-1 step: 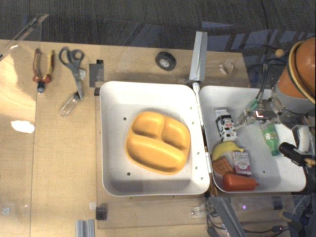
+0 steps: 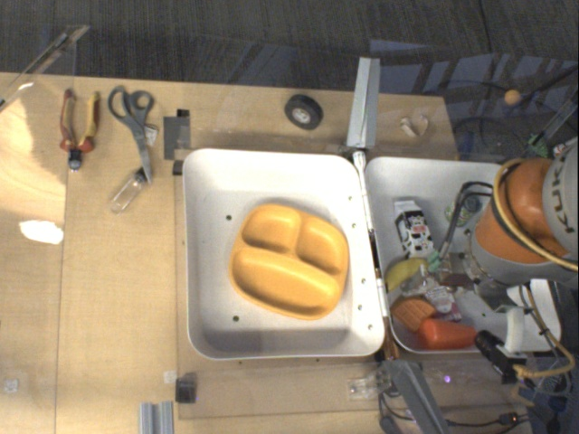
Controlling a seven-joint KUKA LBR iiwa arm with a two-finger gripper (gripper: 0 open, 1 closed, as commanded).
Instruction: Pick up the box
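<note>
I find the box [image 2: 412, 226] in the right bin [image 2: 389, 174], long axis running away from me. The gripper [image 2: 441, 278] sits just below and right of it; its opening I cannot tell amid clutter.

We see the bench [image 2: 90, 315] evenly and fairly brightly lit from above, with a washed-out glare patch at its left edge and a small white hot spot below it. The left bin [image 2: 208, 333] holds soft grey shadow along its near wall, under the yellow moulded piece [image 2: 290, 260]. The dark floor [image 2: 271, 7] beyond looks grainy, and small items in the right bin [image 2: 389, 179] are blurred.
</note>
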